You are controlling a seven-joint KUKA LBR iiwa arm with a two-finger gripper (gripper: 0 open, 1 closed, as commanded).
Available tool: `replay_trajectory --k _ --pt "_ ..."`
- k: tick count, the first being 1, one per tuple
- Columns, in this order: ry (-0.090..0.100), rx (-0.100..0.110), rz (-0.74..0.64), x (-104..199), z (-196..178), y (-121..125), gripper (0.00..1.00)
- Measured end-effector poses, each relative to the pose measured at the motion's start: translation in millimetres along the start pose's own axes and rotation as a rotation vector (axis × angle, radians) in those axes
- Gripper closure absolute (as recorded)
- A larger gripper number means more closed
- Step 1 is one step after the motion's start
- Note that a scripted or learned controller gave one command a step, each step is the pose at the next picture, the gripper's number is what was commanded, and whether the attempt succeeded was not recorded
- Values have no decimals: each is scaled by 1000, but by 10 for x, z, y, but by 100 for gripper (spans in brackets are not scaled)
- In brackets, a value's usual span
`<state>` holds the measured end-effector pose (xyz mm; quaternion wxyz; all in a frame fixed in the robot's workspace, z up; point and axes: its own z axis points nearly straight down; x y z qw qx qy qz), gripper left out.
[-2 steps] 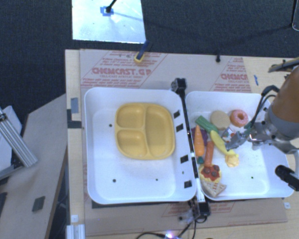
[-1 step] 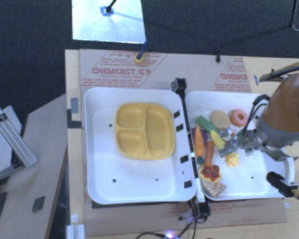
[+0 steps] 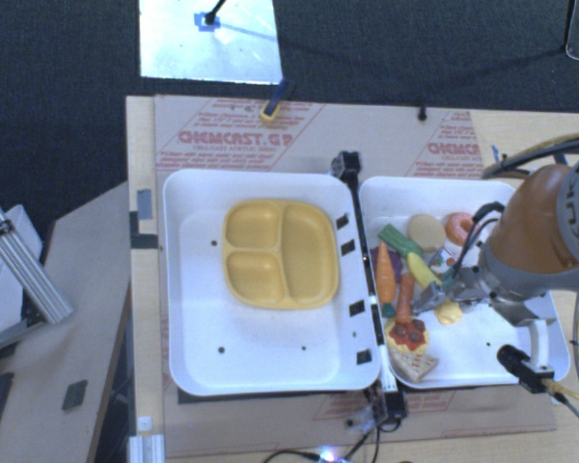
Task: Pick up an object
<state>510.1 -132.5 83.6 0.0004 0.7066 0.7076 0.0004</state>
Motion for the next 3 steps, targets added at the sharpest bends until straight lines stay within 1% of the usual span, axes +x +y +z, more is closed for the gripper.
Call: replay_trajectory --k 1,2,3 --pt "-2 -5 1 -14 -132 15 100" --pt "-1 -5 -3 65 -615 80 100" --pt "-1 -6 -4 168 -1145 82 100"
